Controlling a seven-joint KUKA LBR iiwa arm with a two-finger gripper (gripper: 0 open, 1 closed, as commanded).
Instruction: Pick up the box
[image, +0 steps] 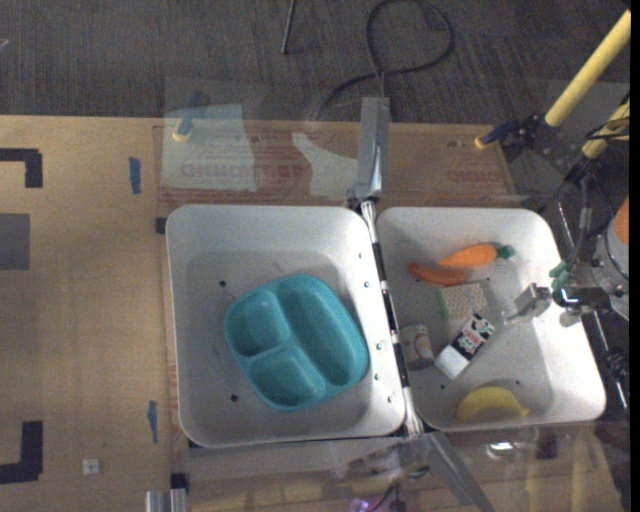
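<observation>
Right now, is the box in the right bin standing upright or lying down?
Lying down. The box rests lengthwise on the right bin floor, its printed side facing up, between the carrot and the banana.

A teal divided plate (295, 342) lies in the left bin (190, 240), near the frame's centre, its three compartments facing up. The right bin (575, 385) holds an orange carrot (473, 256) with a green tip toward the upper part, a second orange piece (436, 273) just left of it, and a yellow banana (491, 403) at the lower edge. A small pale cylinder (too blurred to identify) (417, 342) sits against the bin's left wall. Blue tape strips (135, 174) mark the tan tabletop (80, 330) at the frame's left.
</observation>
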